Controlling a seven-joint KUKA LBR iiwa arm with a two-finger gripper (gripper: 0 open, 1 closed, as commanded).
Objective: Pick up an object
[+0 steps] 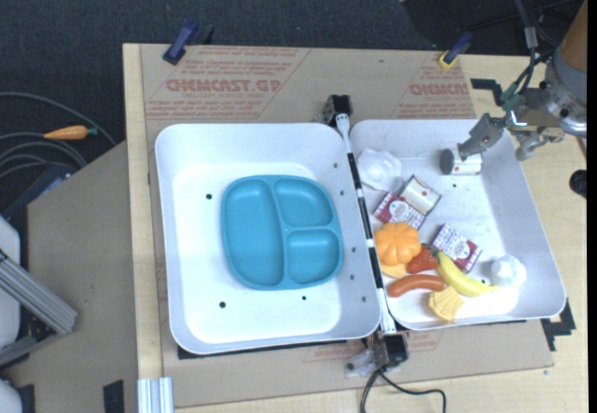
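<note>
The right bin (522, 206) holds several small things: a white crumpled object (378, 166), two red-and-white packets (407, 201) (457, 246), an orange toy fruit (396, 245), a red sausage (415, 285), a banana (464, 277), a yellow piece (446, 304) and a white ball (506, 269). My gripper (487, 154) hangs over the far part of that bin, above bare floor and up-right of the pile. Its fingers are spread open, the left fingertip (451, 159) is near the bin floor, and nothing is between them.
A blue divided plate (280, 229) lies in the left bin (187, 169). A ridge with black clamps (338, 108) separates the two bins. Blue clips (179, 43) sit at the board's far edge, and cables run at the left.
</note>
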